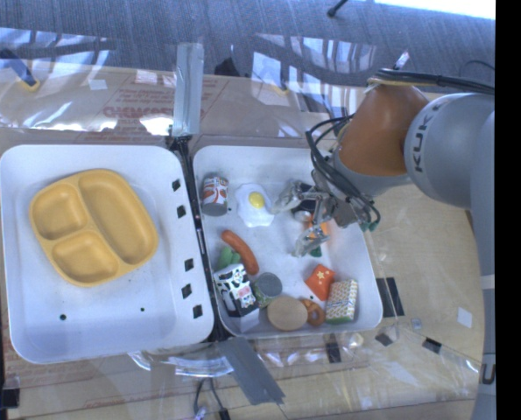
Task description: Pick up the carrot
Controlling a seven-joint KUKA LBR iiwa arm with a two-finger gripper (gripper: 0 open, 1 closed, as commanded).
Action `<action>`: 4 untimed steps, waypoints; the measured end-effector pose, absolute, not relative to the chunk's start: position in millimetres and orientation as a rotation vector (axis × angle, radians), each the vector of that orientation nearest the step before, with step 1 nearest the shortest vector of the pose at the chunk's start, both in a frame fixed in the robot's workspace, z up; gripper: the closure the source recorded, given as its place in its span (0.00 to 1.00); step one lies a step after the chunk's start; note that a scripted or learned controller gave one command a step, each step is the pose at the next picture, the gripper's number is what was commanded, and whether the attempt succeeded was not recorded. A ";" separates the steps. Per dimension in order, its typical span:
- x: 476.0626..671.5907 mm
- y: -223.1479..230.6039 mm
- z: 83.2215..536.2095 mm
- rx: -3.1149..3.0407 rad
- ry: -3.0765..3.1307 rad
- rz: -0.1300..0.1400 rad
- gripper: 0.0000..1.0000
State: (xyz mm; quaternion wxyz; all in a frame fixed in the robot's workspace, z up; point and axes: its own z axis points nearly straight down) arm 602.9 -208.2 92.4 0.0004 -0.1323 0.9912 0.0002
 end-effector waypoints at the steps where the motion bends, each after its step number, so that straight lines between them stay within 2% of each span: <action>1: 605.9 -205.9 105.1 -0.429 3.106 -0.003 1.00; 2: 636.2 -200.1 188.7 -0.110 3.132 -0.004 1.00; 3: 542.0 -210.4 127.9 -0.598 3.088 0.004 1.00; 4: 563.1 -159.5 169.7 -0.165 3.134 0.000 1.00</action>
